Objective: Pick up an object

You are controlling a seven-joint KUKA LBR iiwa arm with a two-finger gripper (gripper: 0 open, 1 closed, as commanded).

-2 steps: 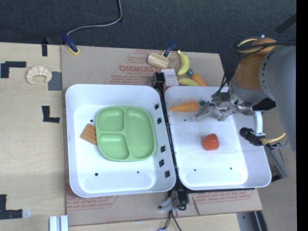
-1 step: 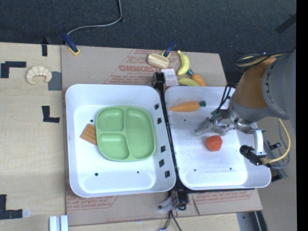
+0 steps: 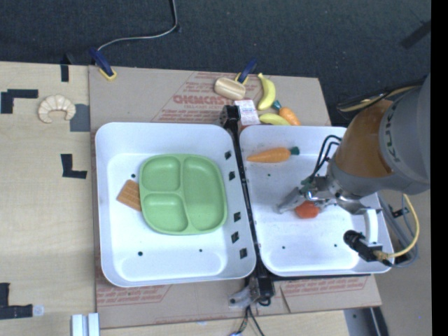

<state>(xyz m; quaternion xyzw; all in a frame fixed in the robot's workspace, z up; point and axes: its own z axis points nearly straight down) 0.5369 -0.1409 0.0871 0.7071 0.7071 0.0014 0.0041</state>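
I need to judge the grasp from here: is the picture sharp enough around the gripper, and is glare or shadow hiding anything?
Camera view: soft overall, no strong glare on the right bin; the gripper is small and blurred beside the red object, so finger state is unclear; the arm's bulk hides the bin's right side; shadows are faint.
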